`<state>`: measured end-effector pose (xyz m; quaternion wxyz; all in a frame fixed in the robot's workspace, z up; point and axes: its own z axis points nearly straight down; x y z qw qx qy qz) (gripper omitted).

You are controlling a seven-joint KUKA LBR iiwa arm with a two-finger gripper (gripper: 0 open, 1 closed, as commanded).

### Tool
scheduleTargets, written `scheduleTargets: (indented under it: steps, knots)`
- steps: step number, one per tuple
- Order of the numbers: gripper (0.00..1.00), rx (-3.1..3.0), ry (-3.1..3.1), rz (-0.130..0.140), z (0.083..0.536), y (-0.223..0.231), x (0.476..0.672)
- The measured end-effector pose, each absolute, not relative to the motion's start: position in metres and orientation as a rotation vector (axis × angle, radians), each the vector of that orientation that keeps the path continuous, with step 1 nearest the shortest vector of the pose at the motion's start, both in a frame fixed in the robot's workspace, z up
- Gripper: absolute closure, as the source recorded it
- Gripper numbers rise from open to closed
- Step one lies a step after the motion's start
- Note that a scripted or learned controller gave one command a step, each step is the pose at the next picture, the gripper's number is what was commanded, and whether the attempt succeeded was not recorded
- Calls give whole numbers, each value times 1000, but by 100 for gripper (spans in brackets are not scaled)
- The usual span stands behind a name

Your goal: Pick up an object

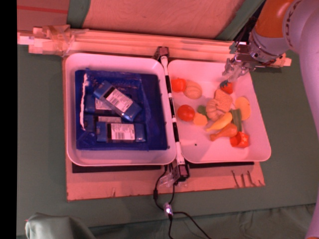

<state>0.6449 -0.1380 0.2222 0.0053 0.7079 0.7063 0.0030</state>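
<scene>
The right white bin (197, 151) holds several toy foods. Among them are a red tomato (186, 112), a beige ribbed pumpkin (218, 107), a yellow banana (220, 122), an orange drumstick shape (224, 131) and a red pepper (239, 140). A small red piece with a green top (227, 87) lies near the bin's far right. My gripper (234, 69) hangs over that far right corner, just above and behind the small red piece. Nothing shows in its grasp.
The left white bin (71, 108) holds a dark blue insert (154, 113) with several blue labelled boxes, one tilted (117, 100). A black-and-white divider strip (171, 108) runs between the bins. A cable (169, 213) trails off the front. Wooden rails (124, 39) lie behind.
</scene>
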Motion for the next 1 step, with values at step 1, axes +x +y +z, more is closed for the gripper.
scheduleTargets:
  steps: [1]
  knots:
    - [100,2216,2211,9,270,-144,647]
